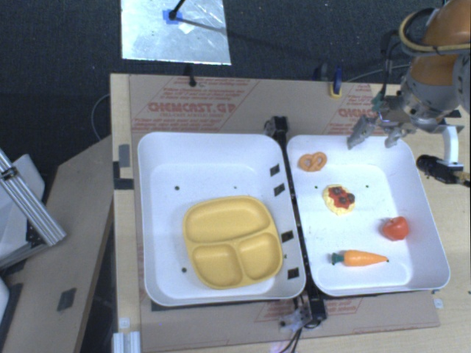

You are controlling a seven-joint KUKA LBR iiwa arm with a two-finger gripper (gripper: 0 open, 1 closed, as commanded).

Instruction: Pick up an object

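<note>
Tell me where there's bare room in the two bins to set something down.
Left bin: bare floor above the yellow tray. Right bin: bare strip between the pizza and the far right wall. It is crowded around the pretzel, tomato and carrot.

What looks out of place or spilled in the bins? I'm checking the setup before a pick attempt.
Nothing stands out. The pretzel, pizza piece, tomato and carrot lie apart in the right bin; the yellow divided tray sits flat in the left bin. The gripper hovers over the right bin's far edge.
</note>
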